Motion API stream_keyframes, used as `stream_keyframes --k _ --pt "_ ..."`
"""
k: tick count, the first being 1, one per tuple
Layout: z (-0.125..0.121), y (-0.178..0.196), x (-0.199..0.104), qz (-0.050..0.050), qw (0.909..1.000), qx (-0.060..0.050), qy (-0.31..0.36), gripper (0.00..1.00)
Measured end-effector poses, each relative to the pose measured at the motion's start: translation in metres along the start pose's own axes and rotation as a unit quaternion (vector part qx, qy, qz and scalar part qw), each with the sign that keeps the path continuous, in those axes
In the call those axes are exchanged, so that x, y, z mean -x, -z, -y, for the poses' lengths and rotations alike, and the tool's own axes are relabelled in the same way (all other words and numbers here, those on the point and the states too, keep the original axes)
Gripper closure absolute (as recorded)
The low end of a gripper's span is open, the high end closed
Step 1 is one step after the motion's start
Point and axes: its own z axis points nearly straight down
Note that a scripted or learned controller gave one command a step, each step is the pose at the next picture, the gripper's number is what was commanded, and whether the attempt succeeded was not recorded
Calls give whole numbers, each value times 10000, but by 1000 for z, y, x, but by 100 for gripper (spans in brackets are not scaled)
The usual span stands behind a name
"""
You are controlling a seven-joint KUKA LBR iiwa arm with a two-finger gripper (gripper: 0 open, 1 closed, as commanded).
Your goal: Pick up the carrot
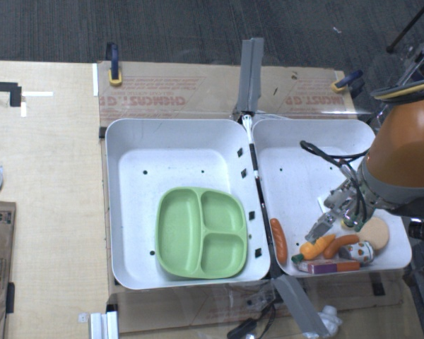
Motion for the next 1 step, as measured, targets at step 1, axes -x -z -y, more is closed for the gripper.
stream_keyframes --k 1 --pt "27 -69 31 59 9981 59 604 0"
